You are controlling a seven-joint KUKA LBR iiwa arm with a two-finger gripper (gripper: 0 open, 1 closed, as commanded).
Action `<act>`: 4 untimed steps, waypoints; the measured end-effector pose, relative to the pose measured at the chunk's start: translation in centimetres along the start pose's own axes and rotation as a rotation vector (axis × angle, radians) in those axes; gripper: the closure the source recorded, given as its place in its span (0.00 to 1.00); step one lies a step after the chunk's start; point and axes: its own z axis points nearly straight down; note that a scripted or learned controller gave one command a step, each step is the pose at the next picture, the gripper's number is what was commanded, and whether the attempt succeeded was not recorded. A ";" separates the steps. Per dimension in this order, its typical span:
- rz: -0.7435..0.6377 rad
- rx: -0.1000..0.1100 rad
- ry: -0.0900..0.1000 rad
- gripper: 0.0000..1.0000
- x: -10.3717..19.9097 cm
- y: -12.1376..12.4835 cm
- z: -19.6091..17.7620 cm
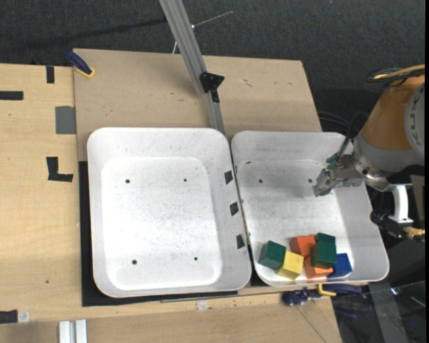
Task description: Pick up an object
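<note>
Nearest you, at the bench's front edge just below the right bin, lies one small blue clip (298, 298).

Blocks, counted: six that you can tell apart, clustered in the front corner of the right bin (285, 148), touching or overlapping one another.
- Two green: one green cube (273, 254) at the cluster's left; one darker green block (326, 248) standing higher at the right.
- One yellow cube (293, 264), just beside the green cube.
- Two orange: one orange block (303, 245) behind the yellow cube; one orange piece (317, 269) low in front.
- One blue block (342, 264) at the right end.

No legible writing or labels on any item.

Containers: two shallow white bins, side by side. You have the left bin (157, 138) with four dark dots on its floor.

Gripper (323, 184): one, over the right bin's middle, toward its right wall, well apart from the blocks. You cannot tell how its jaws stand; nothing is seen between them.
</note>
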 end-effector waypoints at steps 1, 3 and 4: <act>0.000 -0.007 -0.002 1.00 0.8 0.5 -5.9; 0.001 -0.005 -0.002 1.00 0.6 0.7 -15.3; -0.001 0.000 0.000 1.00 5.2 -1.1 -15.0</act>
